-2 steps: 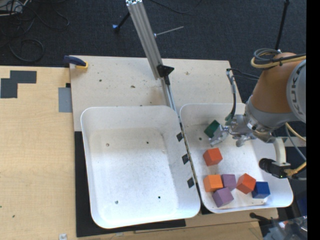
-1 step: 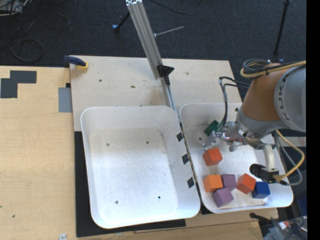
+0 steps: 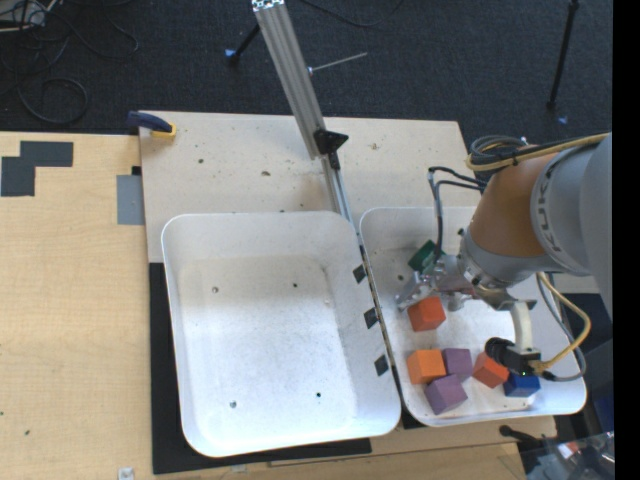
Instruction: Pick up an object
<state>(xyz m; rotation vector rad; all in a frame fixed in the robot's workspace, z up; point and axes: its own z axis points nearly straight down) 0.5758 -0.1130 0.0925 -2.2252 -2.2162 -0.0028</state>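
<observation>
My gripper (image 3: 418, 291) hangs over the right bin (image 3: 572, 398), near its left-middle part. An orange block (image 3: 428, 315) lies right below and against the gripper's tip; I cannot see whether it is gripped. A small green object (image 3: 424, 257) sits just above the gripper, toward the bin's back. Near the bin's front lie another orange block (image 3: 427, 365), two purple blocks (image 3: 458, 360) (image 3: 445, 393), a red-orange block (image 3: 489, 371) and a blue block (image 3: 521, 385).
The left bin (image 3: 260, 328) stands beside the right one, with a shared divider (image 3: 372, 318) bearing black clips. A slanted metal rail (image 3: 295, 78) rises behind the bins. The arm's grey and orange body (image 3: 530, 218) covers the right bin's back right.
</observation>
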